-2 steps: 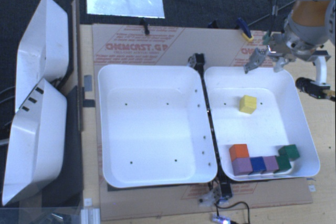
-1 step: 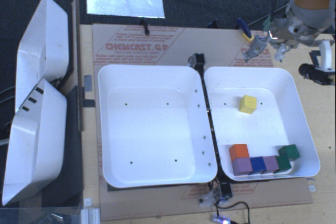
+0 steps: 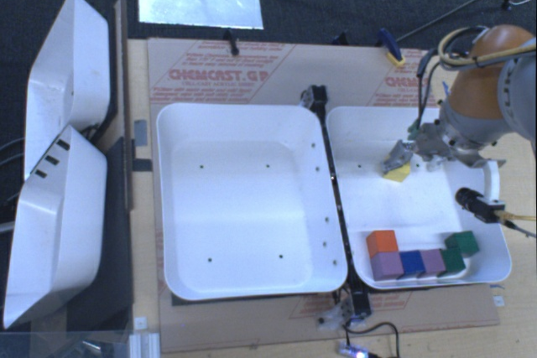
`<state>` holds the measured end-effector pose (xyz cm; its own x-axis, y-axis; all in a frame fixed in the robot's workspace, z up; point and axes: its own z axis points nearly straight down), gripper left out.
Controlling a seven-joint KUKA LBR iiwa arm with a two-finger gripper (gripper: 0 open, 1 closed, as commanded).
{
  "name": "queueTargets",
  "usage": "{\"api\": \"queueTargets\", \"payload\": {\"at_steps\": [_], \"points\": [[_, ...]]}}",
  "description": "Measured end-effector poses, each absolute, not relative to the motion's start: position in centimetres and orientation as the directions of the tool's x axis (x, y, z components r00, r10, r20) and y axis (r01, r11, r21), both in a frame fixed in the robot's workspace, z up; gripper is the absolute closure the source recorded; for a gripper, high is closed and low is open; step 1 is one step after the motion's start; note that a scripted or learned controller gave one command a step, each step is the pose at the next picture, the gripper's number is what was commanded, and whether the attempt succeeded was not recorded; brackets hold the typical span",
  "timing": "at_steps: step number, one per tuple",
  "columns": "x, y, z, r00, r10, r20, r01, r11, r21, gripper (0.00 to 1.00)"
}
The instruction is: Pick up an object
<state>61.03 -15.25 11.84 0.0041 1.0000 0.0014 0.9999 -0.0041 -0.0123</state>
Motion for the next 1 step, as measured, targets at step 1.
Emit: {"api": "queueTargets", "payload": {"at_steps": [1], "points": [[61.50,-15.08,13.66,0.000,1.000,-0.001,1.000,0.000,0.003,1.00]]}}
